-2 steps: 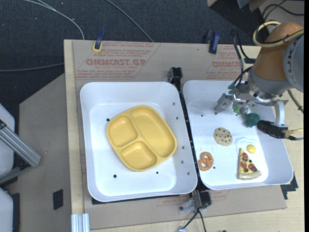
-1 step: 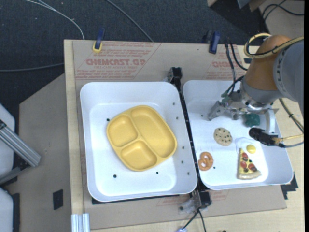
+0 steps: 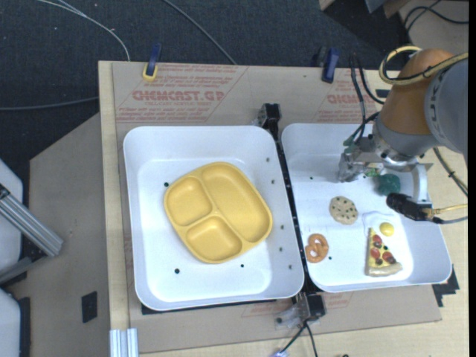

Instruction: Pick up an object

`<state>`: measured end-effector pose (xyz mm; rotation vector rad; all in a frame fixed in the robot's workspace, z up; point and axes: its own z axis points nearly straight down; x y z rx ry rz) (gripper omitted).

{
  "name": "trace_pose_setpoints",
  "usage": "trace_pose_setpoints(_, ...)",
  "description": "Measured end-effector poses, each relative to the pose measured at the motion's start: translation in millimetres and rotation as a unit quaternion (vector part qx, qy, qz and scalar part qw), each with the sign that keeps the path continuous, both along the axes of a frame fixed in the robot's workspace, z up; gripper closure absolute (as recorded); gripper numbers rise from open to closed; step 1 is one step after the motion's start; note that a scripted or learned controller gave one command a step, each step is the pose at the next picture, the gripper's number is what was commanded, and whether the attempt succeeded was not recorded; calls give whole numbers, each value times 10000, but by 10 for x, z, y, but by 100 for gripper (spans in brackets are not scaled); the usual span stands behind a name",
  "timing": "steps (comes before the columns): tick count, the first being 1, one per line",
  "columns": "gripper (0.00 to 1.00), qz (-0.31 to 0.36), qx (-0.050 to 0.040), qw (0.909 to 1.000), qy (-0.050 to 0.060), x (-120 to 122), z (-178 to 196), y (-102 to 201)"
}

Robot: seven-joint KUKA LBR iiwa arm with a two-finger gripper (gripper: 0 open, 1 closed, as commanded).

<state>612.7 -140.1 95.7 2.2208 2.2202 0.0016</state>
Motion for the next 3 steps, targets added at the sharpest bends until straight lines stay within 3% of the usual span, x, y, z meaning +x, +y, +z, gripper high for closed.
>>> trace_pose_setpoints(2,100,2,-11,10000,-29,14,934,-71)
trace_pose_setpoints(3,100,10,-11,10000,-39,50,1581,-48)
